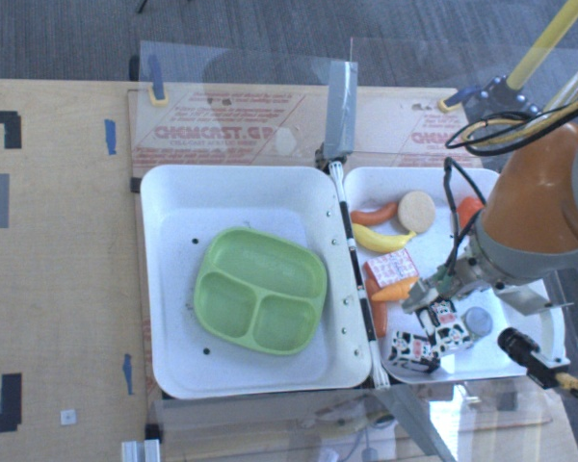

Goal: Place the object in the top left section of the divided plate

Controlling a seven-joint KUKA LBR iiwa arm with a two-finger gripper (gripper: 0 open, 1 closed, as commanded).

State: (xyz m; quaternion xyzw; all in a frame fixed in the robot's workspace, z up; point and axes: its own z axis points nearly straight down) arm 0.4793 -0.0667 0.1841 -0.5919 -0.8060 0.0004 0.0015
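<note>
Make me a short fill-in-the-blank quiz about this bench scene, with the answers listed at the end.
1. The green divided plastic plate lies in the ____ white bin.
2. The plate has ____ sections.
3. The yellow toy banana lies in the ____ white bin.
4. The gripper hovers over the ____ bin.

Answers: left; three; right; right

Bright, even overhead light; white bins (pixel 164 219) nearly blown out, soft faint shadows, glare on the clear panel (pixel 231 70) at upper centre, mild softness throughout

The divided plate (pixel 260 291) lies in the left bin (pixel 164 200); right of it, the right bin (pixel 385 176) holds the toy food (pixel 393 227).
</note>
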